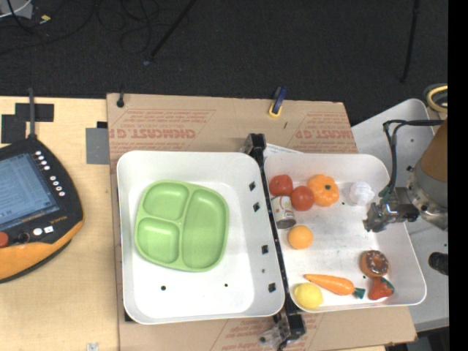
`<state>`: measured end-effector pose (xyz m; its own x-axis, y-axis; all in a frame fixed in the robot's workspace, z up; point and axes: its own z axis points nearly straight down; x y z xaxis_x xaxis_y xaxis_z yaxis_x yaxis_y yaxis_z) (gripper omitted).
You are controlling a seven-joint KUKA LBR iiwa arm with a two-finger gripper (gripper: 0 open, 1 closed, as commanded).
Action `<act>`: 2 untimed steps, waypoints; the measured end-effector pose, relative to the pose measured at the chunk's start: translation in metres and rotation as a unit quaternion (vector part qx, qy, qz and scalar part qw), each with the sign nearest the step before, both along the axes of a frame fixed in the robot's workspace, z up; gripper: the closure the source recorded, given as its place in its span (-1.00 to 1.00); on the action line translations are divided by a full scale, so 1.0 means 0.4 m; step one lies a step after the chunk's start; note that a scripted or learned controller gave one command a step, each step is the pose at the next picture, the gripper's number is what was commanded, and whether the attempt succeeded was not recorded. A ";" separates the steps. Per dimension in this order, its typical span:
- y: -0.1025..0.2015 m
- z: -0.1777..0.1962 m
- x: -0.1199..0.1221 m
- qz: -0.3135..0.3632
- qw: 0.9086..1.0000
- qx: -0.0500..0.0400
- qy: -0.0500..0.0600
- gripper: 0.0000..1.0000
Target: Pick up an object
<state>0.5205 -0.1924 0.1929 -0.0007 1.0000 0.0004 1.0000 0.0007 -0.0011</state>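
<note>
We see the gripper [376,218] over the right bin [398,284], but cannot tell its state or whether it touches anything. That bin holds two tomatoes [291,191], a small pumpkin [324,190], an orange [300,237], a carrot [330,284], a lemon [308,296] and a doughnut [374,262] just below the gripper. The left bin [175,298] holds a green divided plate [182,225].

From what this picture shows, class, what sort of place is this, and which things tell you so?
Probably a robotics lab test bench. A robot arm reaches over two white bins, toy food such as a carrot lies in one, and a handheld control pendant sits beside them.
</note>
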 end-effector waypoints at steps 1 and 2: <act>-0.004 0.086 0.002 0.000 1.000 0.000 0.000 1.00; 0.100 0.072 0.028 0.002 1.000 0.001 0.002 1.00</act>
